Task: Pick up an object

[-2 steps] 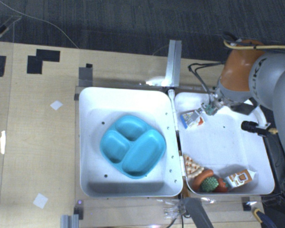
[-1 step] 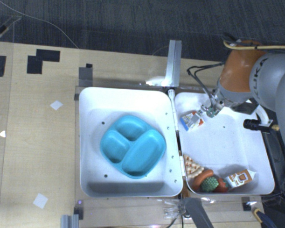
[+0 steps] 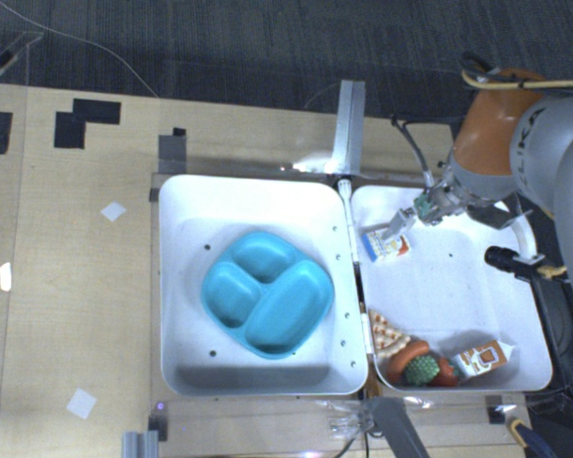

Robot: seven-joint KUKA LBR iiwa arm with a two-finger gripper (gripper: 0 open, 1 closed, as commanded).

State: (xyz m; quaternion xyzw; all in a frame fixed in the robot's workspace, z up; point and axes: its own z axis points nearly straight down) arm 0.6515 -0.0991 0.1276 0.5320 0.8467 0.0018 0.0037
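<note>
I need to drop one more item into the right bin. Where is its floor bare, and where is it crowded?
The right bin is bare through its middle, between the small carton under the gripper and the near-edge cluster. Crowded there: waffle piece, strawberry, juice box. The left bin holds a blue divided tray; bare margins border it.

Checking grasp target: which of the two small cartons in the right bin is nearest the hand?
The white and blue carton by the bin's left wall, right under the hand. The orange carton lies at the near edge.
</note>
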